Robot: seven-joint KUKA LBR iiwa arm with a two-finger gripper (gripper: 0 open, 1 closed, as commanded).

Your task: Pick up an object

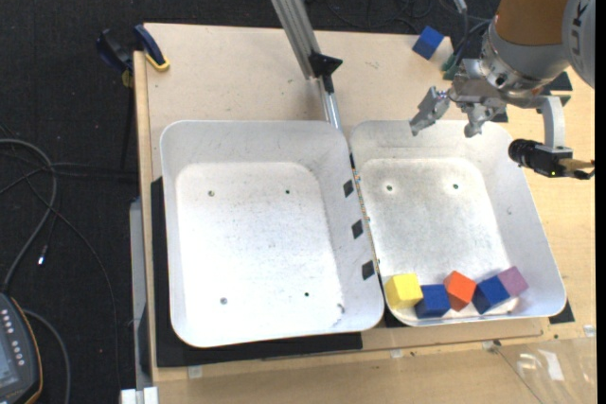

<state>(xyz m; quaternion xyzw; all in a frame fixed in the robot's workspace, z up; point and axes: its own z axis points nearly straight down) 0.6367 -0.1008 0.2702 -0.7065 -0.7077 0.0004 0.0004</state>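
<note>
Several small cubes huddle along the front edge of the right bin (530, 232): a yellow cube (404, 289), a blue cube (433, 300), an orange cube (460, 288), a second blue cube (490, 293) and a purple cube (513, 280). My gripper (443, 125) hangs over the back rim of that bin, far from the cubes. It is open, its two fingers spread apart with nothing between them.
The left bin (189, 203) lies beside the right one. A lone blue cube (429, 42) rests on the bench behind the bins. A slanted metal pole (289, 0) crosses above the gap between the bins. Cables lie on the dark floor to the left.
</note>
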